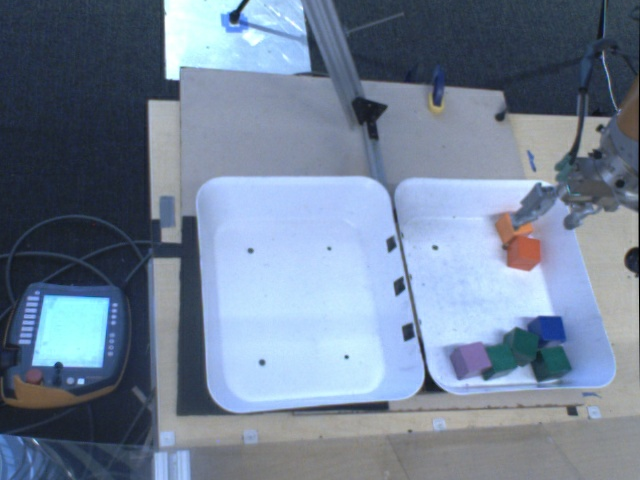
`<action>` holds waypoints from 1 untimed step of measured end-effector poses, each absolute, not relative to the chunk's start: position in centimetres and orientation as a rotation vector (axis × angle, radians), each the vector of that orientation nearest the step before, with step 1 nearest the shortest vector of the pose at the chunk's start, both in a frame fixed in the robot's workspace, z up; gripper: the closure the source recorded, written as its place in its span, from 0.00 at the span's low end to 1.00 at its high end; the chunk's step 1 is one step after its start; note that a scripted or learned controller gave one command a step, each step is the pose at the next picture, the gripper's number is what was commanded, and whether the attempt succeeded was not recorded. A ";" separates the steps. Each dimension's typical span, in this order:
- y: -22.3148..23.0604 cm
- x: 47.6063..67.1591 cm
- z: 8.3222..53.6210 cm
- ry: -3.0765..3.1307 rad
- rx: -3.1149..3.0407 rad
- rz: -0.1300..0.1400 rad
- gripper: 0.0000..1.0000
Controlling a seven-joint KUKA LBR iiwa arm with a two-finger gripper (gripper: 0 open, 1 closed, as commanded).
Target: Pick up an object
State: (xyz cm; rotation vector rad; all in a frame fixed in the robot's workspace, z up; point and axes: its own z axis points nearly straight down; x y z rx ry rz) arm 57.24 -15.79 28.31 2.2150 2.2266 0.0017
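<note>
Two shallow white bins sit side by side on the tabletop [460, 128], and the account runs from the left edge across. Farthest left, off the tabletop on the dark floor, lies a handheld control pendant [65, 343] with a pale screen and a looping black cable. Next comes the left bin [215, 268], its floor showing a few small dark dots. Behind it a grey metal pole [335, 43] slants up toward the top of the view, and a blue and yellow clamp [437, 88] grips the far edge of the board. The right bin [575, 278] touches the left one along their shared rim, where three small dark tabs mark the seam. Near this bin's front wall a cluster of blocks lies close together: a purple block [468, 359], a green block [500, 360] just beside it, another green block [522, 343], a blue block [548, 329] and a dark green block [551, 364]. Well apart from them, toward the far right corner, two orange blocks [519, 242] rest against each other. The tool [532, 208] reaches in from the right, low over the upper orange block; one grey finger points at it, but whether the fingers are apart or closed on it cannot be told from this angle
</note>
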 end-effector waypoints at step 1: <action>-15.8 57.2 28.3 2.226 2.216 0.002 0.00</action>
